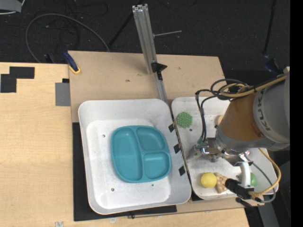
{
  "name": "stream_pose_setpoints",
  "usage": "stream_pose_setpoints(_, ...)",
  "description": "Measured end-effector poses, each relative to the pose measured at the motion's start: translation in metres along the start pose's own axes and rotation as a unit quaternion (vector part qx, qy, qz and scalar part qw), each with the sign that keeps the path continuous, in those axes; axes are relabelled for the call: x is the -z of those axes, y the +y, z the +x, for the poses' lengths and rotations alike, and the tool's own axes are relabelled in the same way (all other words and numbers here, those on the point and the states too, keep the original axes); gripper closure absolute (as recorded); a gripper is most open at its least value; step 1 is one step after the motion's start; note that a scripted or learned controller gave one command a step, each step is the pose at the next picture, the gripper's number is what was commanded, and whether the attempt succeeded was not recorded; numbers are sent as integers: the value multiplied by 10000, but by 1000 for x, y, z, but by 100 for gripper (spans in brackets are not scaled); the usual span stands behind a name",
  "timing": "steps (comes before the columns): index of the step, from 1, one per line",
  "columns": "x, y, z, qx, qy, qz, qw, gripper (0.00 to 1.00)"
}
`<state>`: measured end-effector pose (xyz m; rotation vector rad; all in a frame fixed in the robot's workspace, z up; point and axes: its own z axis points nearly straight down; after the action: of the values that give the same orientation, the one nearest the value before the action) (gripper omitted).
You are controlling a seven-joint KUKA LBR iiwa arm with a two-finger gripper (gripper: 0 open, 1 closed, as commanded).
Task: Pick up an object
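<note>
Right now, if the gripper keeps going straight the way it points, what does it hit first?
Likely the right bin's floor. The gripper points down over bare floor, between the green ball and the yellow ball. Depth unclear.

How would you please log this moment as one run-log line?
arm: over right bin | gripper: fingers unclear | yellow ball: loose | green ball: loose | teal divided plate: left bin

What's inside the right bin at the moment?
Right bin holds a green ball, a yellow ball and a tan object. The arm covers the rest.
</note>
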<state>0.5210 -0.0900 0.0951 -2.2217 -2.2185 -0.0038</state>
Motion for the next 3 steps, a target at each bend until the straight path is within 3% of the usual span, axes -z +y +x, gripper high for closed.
stream_pose_setpoints(1, 11, 3, 3, -13, 38, -36, 10000, 100)
stream_pose_setpoints(3, 109, 15, -8, 12, -17, -9, 10000, 100)
